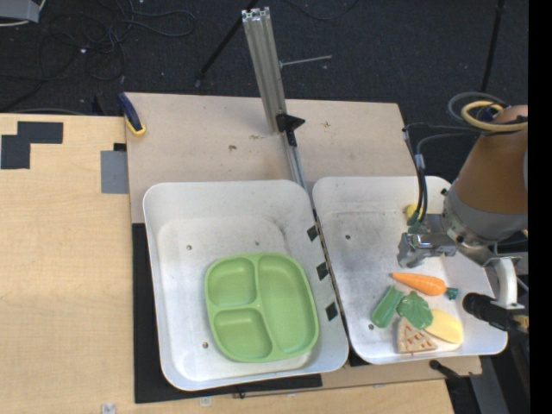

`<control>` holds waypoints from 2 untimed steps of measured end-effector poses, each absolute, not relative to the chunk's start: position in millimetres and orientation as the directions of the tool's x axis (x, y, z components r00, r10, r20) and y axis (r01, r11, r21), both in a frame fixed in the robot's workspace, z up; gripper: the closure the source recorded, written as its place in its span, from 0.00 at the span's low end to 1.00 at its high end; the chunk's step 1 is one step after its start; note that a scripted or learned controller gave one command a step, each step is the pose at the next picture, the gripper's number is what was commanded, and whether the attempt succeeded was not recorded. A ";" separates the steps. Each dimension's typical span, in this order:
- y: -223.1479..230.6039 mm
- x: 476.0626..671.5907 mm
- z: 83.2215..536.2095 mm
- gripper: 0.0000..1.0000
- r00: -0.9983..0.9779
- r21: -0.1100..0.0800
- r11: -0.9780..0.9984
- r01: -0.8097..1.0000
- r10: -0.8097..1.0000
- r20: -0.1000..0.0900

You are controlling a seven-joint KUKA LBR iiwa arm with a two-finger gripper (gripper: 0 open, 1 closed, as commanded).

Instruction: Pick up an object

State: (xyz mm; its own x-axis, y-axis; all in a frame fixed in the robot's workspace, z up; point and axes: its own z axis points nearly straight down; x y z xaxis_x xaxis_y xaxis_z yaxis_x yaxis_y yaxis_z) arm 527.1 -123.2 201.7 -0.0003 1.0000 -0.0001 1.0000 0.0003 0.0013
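Note:
Several toy foods lie in the near right part of the right bin [362, 231]. An orange carrot [420, 283] lies crosswise. Below it are a green pod [385, 307], a dark green leafy piece [417, 310], a yellow piece [445, 326] and a tan waffle-like wedge [415, 341]. My gripper [416, 247] hangs low over the right bin, just above the carrot and slightly behind it. Nothing shows in its grasp. The grey arm with its orange band [493, 166] comes in from the right and hides the bin's right side.
A green divided plate [259, 307] lies in the left bin [172, 231]. A metal post [267, 67] stands behind the bins. A small yellow thing [412, 211] sits by the arm's cable. A black part [487, 310] juts over the right bin's near right corner.

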 end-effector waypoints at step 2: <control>-24.8 530.8 221.5 1.00 -0.006 -0.001 0.006 1.000 1.000 0.002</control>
State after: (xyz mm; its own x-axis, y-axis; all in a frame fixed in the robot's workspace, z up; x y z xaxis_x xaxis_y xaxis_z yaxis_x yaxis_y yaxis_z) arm 530.8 -24.8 221.5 -0.0059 1.0000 0.0021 1.0000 0.0059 -0.0009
